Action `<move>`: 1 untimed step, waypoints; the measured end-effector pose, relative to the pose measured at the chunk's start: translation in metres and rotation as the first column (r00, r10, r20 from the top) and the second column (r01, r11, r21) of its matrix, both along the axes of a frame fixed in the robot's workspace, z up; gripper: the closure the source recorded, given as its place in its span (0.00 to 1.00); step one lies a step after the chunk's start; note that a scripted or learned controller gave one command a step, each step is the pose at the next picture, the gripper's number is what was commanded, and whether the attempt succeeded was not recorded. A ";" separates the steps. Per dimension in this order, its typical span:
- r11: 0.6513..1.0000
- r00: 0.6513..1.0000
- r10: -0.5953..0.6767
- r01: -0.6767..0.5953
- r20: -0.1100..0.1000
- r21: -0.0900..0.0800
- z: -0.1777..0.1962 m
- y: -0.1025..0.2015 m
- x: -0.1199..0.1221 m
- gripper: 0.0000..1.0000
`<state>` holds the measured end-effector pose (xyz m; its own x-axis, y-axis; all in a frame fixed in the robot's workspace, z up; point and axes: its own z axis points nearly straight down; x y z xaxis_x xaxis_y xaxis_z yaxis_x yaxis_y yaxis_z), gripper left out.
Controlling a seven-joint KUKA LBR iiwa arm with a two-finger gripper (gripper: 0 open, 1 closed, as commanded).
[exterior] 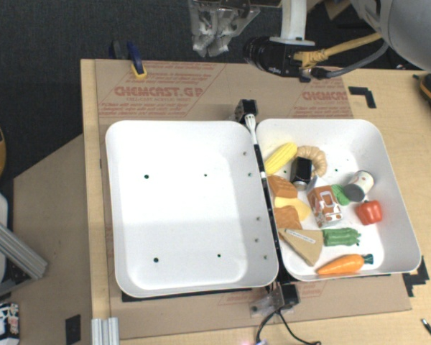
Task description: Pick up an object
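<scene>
The right bin point(388, 157) holds several toy foods. A yellow corn cob point(280, 157) lies beside a tan ring-shaped pastry point(314, 155) and a small black block point(301, 171). Below them are brown bread pieces point(282, 187), a red and white can point(325, 205), a red pepper point(370, 212), a green bottle-like piece point(341, 237), a tan wedge point(304, 245) and an orange carrot point(340, 265). My gripper point(215, 38) hangs high beyond the bins' far edge, above the cardboard, well away from every object and holding nothing.
The left white bin point(187, 207) sits against the right one along a black divider point(262, 192). Both rest on a brown cardboard sheet point(165, 92). A blue and yellow clamp point(135, 60) grips the sheet's far left edge.
</scene>
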<state>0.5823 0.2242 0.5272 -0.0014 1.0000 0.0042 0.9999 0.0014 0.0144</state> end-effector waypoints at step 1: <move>1.000 0.999 -0.003 0.003 -0.033 -0.011 -0.197 -0.006 -0.040 1.00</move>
<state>0.5422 0.2187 0.3299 0.0012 1.0000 -0.0067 0.9998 -0.0013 -0.0189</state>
